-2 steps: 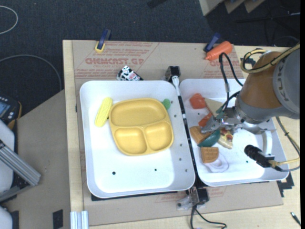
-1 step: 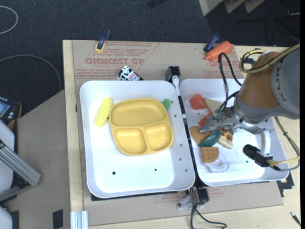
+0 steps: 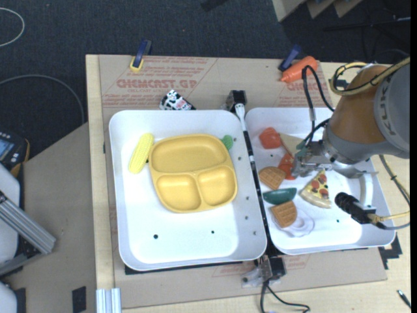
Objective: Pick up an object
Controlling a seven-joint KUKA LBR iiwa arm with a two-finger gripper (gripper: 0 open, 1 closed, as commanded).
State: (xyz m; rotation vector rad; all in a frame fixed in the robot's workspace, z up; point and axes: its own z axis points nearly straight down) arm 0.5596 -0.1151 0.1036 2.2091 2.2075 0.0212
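My gripper [image 3: 303, 164] is low in the right bin [image 3: 365, 237], near its middle. Just left of it lies a small red-orange toy piece [image 3: 286, 163]; I cannot see whether they touch. A pizza slice [image 3: 318, 192] lies right below the gripper. Around them lie a red piece [image 3: 269, 137], a pale wedge [image 3: 291, 142], a brown bread roll [image 3: 270, 177], a dark green piece [image 3: 280, 193], a tan waffle-like piece [image 3: 284, 214] and a clear ring [image 3: 301, 226].
The left bin [image 3: 130, 233] holds a yellow divided plate [image 3: 193, 171], a corn cob [image 3: 140, 152] beside it and a small green piece [image 3: 227, 141]. Beyond the bins lie a black-and-white toy [image 3: 176, 101], clamps [image 3: 236, 100] and an orange thing [image 3: 297, 69].
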